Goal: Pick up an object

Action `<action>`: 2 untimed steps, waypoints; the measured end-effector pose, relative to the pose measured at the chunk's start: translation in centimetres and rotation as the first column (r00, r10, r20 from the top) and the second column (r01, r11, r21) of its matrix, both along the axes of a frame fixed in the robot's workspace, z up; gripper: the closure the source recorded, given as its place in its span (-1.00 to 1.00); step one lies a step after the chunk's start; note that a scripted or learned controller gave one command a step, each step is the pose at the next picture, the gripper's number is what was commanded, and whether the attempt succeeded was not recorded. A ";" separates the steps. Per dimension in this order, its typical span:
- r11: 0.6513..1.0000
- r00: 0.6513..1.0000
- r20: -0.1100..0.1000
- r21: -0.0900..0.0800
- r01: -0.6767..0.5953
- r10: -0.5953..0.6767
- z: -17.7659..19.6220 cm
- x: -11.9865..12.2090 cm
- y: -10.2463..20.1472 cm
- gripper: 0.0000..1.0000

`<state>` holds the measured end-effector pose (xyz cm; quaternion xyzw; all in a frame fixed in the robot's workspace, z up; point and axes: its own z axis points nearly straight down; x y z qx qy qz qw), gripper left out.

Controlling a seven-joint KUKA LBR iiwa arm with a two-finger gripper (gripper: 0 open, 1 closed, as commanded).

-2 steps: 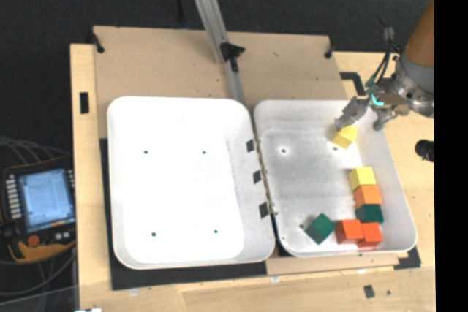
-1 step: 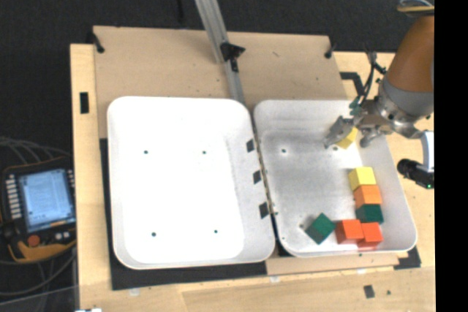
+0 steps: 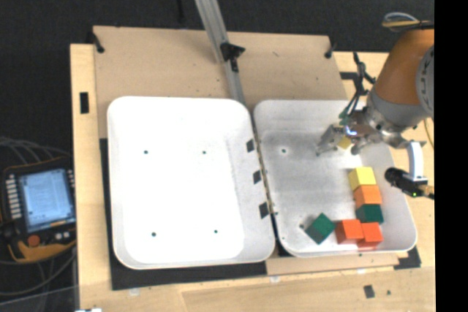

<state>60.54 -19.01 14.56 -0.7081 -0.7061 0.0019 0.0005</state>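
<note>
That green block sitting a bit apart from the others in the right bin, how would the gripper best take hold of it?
Probably from straight above, with the fingers closing on two opposite flat sides of the lone green block. It lies turned at an angle to the bin walls, so the gripper would need to twist to match. Its left and upper sides are open; the orange block sits close on its right.

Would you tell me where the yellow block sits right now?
The yellow block sits in the right bin near its right wall, directly above an orange block.
</note>
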 end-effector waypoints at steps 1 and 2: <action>1.000 1.000 0.006 -0.002 0.000 0.000 -4.9 0.1 -0.2 -1.00; 1.000 1.000 0.011 -0.002 0.004 -0.004 -3.6 0.2 -0.3 1.00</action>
